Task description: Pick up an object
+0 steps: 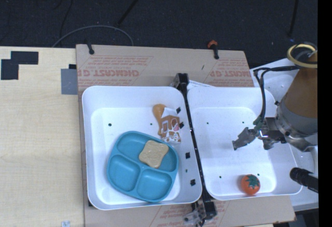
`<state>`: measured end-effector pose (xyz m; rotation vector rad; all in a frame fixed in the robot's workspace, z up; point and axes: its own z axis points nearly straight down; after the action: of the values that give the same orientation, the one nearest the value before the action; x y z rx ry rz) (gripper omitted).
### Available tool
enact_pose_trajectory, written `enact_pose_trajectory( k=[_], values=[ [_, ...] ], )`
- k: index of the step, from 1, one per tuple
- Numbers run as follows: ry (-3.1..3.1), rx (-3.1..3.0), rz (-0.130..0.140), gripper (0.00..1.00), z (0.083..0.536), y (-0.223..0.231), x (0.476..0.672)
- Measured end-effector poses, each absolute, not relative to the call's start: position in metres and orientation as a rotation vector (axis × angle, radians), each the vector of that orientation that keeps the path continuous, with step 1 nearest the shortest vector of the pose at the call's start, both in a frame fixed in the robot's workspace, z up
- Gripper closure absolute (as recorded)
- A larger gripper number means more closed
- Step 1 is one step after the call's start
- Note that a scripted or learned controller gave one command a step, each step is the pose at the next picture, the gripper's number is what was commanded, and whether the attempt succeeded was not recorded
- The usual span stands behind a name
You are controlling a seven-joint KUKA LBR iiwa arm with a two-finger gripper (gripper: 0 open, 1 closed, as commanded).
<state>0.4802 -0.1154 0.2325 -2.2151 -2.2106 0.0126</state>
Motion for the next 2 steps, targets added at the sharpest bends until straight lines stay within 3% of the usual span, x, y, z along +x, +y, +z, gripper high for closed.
enact_pose_trajectory(
  k=[1,2],
  values=[
    [-2.218,-2.219,0.003,0.00,0.237,-0.116,0.482],
    [-2.217,-2.218,0.005,0.00,0.192,-0.120,0.485]
  ],
)
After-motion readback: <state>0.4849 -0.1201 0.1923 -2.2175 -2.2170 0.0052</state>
